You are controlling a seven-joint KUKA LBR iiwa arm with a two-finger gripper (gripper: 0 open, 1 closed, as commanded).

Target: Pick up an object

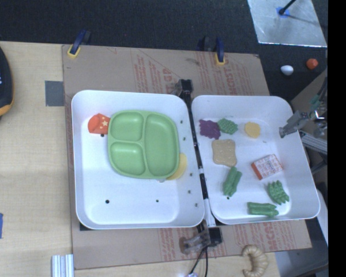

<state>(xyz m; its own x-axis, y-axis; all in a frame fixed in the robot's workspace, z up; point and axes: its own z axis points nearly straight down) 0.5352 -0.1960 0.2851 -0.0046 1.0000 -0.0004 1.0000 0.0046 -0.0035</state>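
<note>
Over the right bin's (288, 105) far right rim, fingers (284, 131) reach leftward, their state I cannot tell.

A: The plate (143, 144) is light green, and both bins (92, 212) are white.

B: Yes. In the right bin, the grapes (209, 128) are purple, the toast (224, 152) is tan, and the box (267, 166) is red and white.

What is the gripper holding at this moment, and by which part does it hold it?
Nothing. The gripper is at the right edge of the right bin, with no object between its fingers; the toys lie loose on the bin floor.
</note>
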